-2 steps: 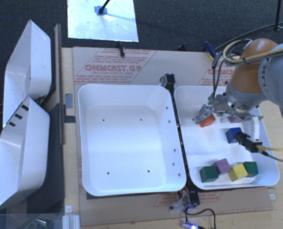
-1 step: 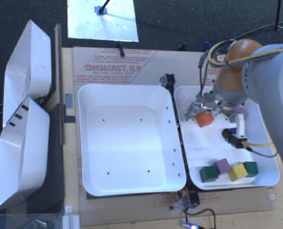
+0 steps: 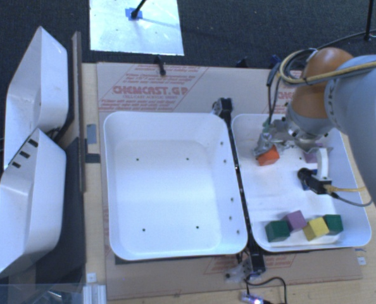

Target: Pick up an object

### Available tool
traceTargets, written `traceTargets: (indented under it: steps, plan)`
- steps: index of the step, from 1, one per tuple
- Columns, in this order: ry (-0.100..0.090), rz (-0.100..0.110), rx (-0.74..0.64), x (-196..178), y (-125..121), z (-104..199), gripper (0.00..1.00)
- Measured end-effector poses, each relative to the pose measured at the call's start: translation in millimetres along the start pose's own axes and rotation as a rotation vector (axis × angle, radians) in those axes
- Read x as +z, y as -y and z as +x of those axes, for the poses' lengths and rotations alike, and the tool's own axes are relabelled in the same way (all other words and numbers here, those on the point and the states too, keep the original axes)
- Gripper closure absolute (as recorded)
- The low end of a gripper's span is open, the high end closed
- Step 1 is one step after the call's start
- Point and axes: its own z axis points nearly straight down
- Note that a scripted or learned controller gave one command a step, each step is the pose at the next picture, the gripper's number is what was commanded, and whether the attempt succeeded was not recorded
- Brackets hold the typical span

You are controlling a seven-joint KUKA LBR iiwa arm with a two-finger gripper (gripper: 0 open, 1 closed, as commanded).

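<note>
The two-finger metal gripper (image 3: 267,145) is seen low in the right-hand shallow white bin (image 3: 359,233), toward its upper left area, hung from the grey arm with the orange band (image 3: 321,75). A small orange block (image 3: 268,156) lies directly at the fingertips, touching or just under them; whether it is clamped between the fingers, or whether these are apart or together, cannot be told. At about four o'clock from the gripper, a black fitting with a yellow cable (image 3: 311,181) is seen above the bin floor. Further out at five o'clock, near the bin's lower edge, four small blocks are grouped closely: a dark green cube (image 3: 277,230), a purple cube (image 3: 295,220), a yellow cube (image 3: 315,228) and a green cube (image 3: 333,223). At nine o'clock, the left-hand shallow white bin (image 3: 121,170) is set just beside the right one.
</note>
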Motion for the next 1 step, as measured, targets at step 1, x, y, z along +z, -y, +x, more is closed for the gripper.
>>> traceTargets:
  steps: [1]
  plan:
    - [-0.004, -0.003, -0.005, -91.6, 76.7, 73.4, 1.0]
